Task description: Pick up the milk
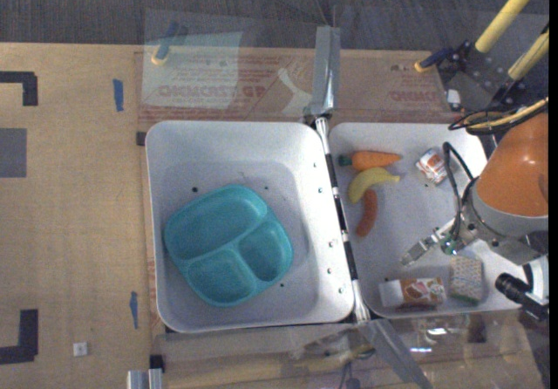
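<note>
A tan worktop (78, 230) carried two white bins. In the right bin (397, 221), the milk (414, 292) lay at six o'clock. The claw (425, 248), fingers seen apart and empty, hung above it at twelve o'clock. Approach was judged underway; descent and closing were needed.

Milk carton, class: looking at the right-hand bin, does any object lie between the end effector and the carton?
Nothing visible does. The milk carton lies flat at the right bin's near edge, and the end effector hangs just above it in the picture, over bare floor. The sponge sits to the carton's right, off that line.
</note>
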You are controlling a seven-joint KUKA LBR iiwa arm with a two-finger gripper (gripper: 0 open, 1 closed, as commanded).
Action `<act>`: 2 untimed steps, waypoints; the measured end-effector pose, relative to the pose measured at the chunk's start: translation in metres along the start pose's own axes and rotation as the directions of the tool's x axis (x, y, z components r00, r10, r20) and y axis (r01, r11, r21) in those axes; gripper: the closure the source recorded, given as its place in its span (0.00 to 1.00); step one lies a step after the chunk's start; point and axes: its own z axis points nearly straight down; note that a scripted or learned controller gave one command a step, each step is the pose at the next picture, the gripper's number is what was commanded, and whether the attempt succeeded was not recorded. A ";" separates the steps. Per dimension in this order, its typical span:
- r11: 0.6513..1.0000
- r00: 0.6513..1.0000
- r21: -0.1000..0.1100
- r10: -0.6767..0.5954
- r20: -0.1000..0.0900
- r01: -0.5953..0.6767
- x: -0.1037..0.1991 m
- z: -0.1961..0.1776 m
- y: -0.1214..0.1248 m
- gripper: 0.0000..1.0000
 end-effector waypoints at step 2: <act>0.997 0.997 0.000 0.073 0.001 -0.073 0.000 0.000 -0.019 0.00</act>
